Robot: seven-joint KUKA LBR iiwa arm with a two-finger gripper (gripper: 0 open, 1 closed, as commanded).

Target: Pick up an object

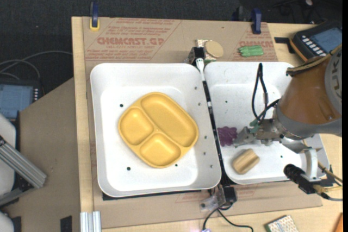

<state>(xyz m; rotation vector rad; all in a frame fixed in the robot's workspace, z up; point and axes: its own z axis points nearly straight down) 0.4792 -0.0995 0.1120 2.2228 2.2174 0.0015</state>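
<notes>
while my claw [244, 137] hangs low in the right bin [272, 76] between a purple object [227, 135] and a tan block [245, 161], i cannot tell its state.

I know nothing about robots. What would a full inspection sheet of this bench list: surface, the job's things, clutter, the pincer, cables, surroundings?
Surface: bench with printed brown sheet, two white bins side by side, left bin, right bin.
Job's things: yellow tray with three compartments in left bin; purple item and tan block in right bin.
Clutter: green item and round tan disc on bench behind the bins.
Pincer: pincer low over right bin, beside purple item; grip hard to make out.
Cables: black cable looping over right bin; more wires at front edge.
Surroundings: dark floor, blue clamps at back edge.
</notes>
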